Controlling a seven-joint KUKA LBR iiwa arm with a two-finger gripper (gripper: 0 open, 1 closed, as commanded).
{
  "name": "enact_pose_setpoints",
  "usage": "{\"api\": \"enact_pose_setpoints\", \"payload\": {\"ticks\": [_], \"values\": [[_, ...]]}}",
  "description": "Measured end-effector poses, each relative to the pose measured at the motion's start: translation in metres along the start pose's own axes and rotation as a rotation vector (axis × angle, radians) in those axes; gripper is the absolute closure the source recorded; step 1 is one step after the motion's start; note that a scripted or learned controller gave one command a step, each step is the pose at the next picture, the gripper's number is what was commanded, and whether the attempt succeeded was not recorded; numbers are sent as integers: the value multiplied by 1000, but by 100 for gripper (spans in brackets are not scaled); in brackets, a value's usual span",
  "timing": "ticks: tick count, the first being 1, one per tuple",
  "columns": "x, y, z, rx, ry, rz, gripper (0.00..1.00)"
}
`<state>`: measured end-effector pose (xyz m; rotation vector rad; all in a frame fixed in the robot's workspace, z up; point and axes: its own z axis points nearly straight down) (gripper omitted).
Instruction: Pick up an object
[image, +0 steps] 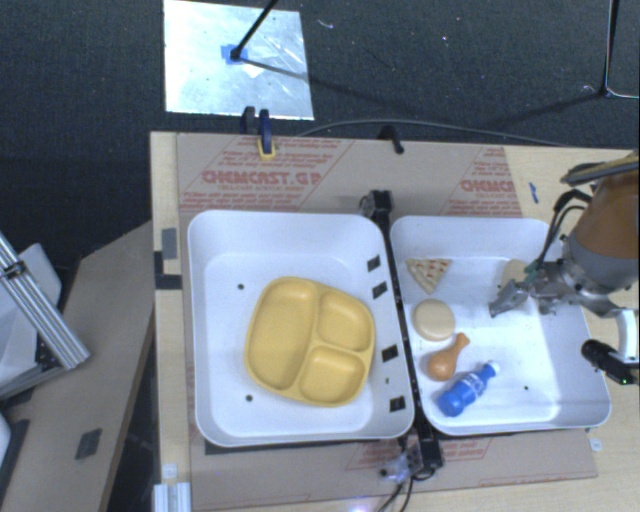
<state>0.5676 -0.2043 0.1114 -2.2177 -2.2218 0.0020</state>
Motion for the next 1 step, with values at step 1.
{"api": "enact_pose_setpoints", "payload": {"ticks": [1], "values": [[0,1,28,-2,0,0,0]]}}
